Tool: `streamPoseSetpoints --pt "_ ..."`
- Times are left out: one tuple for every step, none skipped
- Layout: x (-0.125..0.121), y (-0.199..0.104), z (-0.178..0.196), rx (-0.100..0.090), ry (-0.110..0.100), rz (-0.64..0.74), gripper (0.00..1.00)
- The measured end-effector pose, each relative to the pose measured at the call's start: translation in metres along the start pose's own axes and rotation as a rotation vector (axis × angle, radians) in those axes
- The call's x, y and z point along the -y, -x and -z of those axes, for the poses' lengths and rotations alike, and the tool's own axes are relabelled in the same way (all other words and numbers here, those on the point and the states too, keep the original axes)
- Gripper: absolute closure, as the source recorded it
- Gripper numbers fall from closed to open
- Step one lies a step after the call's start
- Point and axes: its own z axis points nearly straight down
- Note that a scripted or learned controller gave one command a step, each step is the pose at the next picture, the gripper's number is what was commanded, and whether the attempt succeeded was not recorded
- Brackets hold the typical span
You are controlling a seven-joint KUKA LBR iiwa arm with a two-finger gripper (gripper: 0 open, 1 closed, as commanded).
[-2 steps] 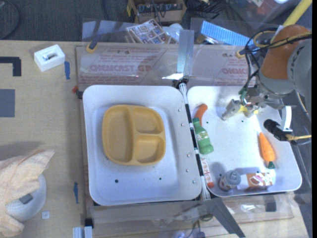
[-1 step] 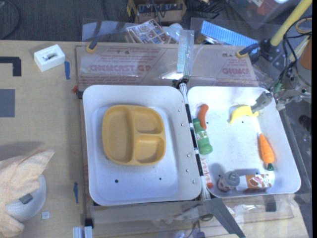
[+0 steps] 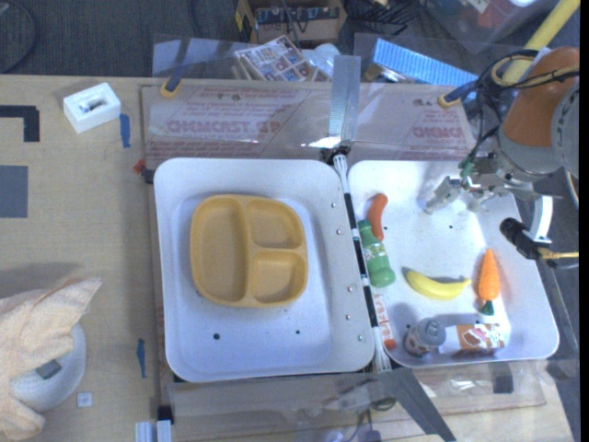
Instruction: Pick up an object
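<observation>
Your gripper [image 3: 448, 194] hangs over the upper part of the right bin [image 3: 543, 343], its two fingers spread apart with nothing between them. Under it the white floor lies bare, so you have open room there. The left wall of that bin is crowded: an orange-red sausage [image 3: 376, 212] lies just above a green bottle [image 3: 375, 258], both hugging the edge by the divider. A yellow banana [image 3: 436, 284] lies near the middle, curved, well apart from the walls. An orange carrot [image 3: 489, 279] with a green top stands close to the right wall. Along the near edge lie a small grey can [image 3: 428, 335] and a white-and-orange carton [image 3: 478, 336], touching or nearly so. In the left bin [image 3: 175, 274] a yellow divided tray [image 3: 248, 249] sits centred, with bare margin around it.
</observation>
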Motion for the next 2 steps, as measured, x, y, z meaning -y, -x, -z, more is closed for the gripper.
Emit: streamPoseSetpoints --pt "0.067 -0.004 0.000 0.009 0.001 0.013 0.00" --pt "0.155 -0.009 0.001 0.007 0.003 -0.032 0.00"
